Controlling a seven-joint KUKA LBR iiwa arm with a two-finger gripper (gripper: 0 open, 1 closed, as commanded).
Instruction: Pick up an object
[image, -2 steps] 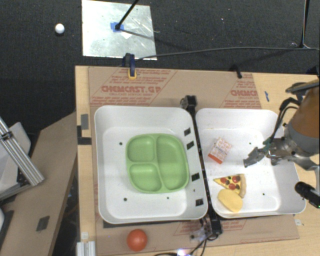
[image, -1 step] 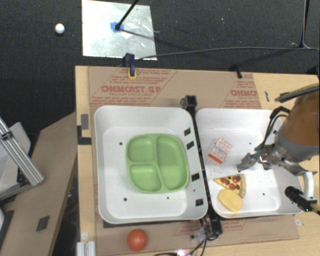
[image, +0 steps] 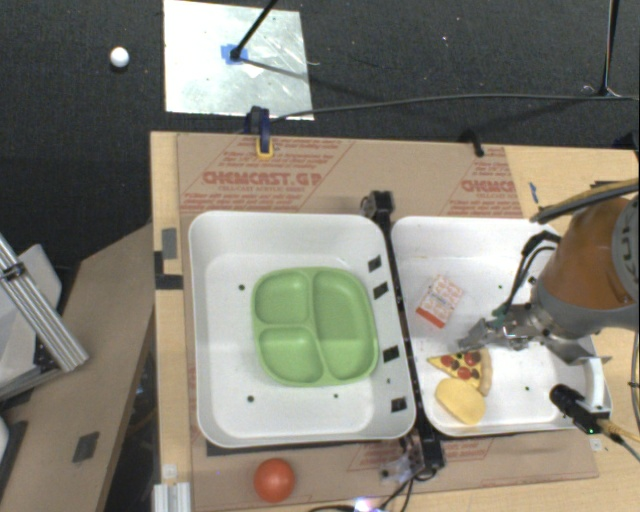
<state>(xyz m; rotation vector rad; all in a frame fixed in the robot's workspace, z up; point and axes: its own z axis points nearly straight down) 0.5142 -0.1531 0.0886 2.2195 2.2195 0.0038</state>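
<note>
Reaching in from the frame's right, my pincer (image: 478, 338) is hovering just above the pizza slice (image: 463, 366) in the right bin (image: 470, 240); finger spacing too blurred to tell.

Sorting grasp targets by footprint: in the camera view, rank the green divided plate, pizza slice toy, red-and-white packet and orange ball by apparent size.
1. green divided plate
2. pizza slice toy
3. red-and-white packet and orange ball look about alike; I won't rank them.
</note>
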